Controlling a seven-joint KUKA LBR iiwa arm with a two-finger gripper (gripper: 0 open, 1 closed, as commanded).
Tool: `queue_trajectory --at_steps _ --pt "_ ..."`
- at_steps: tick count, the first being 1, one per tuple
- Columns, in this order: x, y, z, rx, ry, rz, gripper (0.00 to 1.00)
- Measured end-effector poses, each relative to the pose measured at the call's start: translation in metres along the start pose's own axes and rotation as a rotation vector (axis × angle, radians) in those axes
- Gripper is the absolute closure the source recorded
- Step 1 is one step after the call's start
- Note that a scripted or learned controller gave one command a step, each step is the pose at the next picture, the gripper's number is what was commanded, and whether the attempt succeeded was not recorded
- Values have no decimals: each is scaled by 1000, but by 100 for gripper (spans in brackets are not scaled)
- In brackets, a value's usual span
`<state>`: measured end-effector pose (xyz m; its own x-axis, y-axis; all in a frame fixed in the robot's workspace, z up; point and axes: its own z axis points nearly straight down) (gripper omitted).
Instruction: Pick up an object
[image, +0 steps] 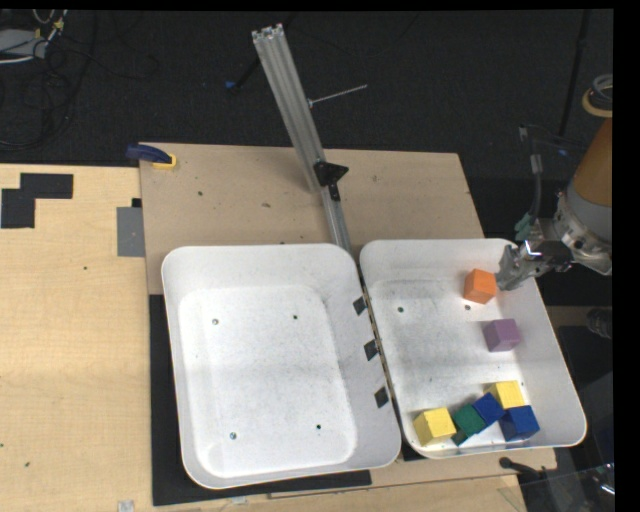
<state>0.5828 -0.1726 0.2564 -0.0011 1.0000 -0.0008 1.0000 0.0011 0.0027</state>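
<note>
The right bin (420, 262) holds an orange cube (480, 286) near its far right side and a purple cube (501, 334) below it. Along its front edge lie a yellow cube (434, 425), a green block (467, 421), two blue blocks (489, 407) (518, 424) and another yellow cube (508, 392). My gripper (516, 262) hangs over the bin's right rim, just right of the orange cube and close to it. Nothing shows between its fingers.
The left bin (200, 275) lies beside the right one, with black clips (370, 348) along the shared edge. A slanted aluminium rail (298, 115) rises behind the bins. A blue and yellow clamp (152, 155) sits at the board's far left corner.
</note>
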Motion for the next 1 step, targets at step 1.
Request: queue_trajectory --at_steps 1 --pt "51 -10 14 8 4 -2 100"
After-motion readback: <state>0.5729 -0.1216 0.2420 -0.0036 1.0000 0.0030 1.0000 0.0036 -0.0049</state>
